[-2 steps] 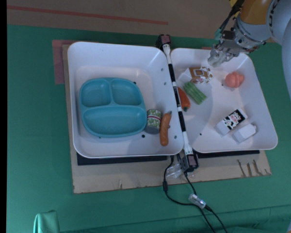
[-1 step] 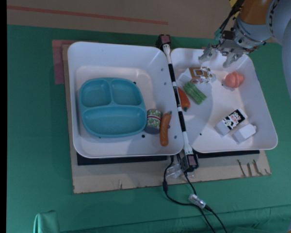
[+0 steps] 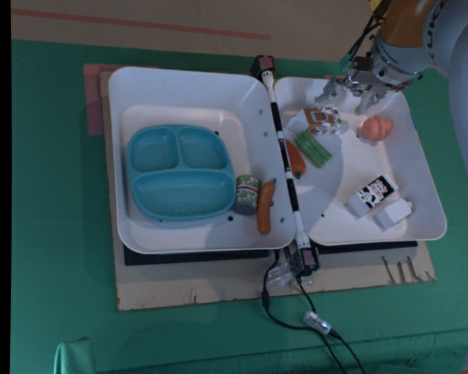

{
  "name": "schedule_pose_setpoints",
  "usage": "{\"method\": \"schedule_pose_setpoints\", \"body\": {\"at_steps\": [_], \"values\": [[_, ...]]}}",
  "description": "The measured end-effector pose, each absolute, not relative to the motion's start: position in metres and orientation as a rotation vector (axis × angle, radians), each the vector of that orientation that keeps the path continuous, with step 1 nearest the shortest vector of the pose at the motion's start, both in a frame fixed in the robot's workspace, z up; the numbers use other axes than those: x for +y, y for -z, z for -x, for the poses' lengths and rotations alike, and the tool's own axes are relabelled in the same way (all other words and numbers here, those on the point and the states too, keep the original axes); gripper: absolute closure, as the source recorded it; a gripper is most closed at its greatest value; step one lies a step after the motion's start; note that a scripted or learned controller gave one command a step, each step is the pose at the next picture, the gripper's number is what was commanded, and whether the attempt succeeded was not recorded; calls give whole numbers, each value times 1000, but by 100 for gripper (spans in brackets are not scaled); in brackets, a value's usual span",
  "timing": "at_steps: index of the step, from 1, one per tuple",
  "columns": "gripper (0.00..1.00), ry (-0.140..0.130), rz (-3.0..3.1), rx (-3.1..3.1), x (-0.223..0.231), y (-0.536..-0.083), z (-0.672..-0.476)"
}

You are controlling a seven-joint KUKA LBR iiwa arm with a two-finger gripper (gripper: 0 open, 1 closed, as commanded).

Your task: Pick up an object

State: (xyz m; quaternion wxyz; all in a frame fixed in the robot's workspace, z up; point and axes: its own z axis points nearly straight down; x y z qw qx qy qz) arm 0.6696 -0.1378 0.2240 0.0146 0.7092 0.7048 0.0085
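Covering the worktop [image 3: 54, 209], a green cloth lies under a cardboard sheet [image 3: 187, 287] that bears two white bins. The left bin [image 3: 187, 92] holds a blue divided plate [image 3: 179, 170]. In the right bin [image 3: 405, 209], an orange fruit toy [image 3: 376, 128] sits far right. The claw [image 3: 357, 93] hangs spread open just beyond it, holding nothing.

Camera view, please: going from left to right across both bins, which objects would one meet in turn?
Blue divided plate → small can → orange sausage → green vegetable → peach-coloured fruit → white block.
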Motion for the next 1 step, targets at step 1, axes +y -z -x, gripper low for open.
{"method": "schedule_pose_setpoints", "body": {"at_steps": [1], "values": [[100, -38, -2204, 2184, -138, -239, -672]]}}
